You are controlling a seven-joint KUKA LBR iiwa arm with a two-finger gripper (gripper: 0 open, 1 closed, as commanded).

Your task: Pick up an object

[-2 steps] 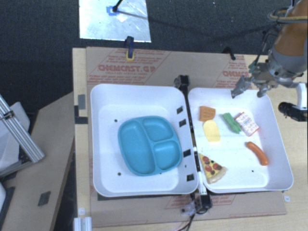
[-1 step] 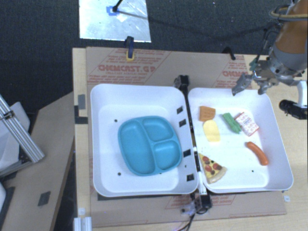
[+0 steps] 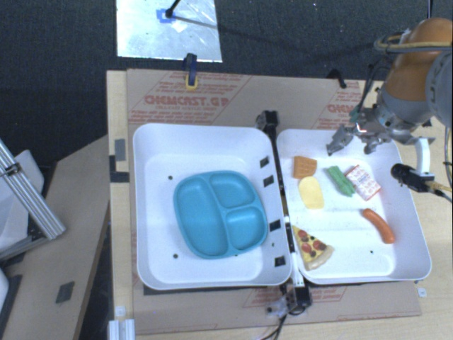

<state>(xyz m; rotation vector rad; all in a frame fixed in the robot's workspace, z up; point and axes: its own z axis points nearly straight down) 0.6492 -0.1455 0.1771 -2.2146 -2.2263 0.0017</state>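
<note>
Metal hand [image 3: 355, 142] spread open — gripping nothing, glossy sausage [image 3: 379, 226], wedge-shaped pizza slice [image 3: 311, 247], smooth white bin [image 3: 410, 261]

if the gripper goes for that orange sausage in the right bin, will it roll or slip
Probably yes. The sausage looks rounded and glossy, so it may roll sideways or slip out if pinched off-centre. It looks like a light plastic toy, so a nudge could send it skidding over the smooth floor of the right bin. It lies apart from the other pieces.
</note>
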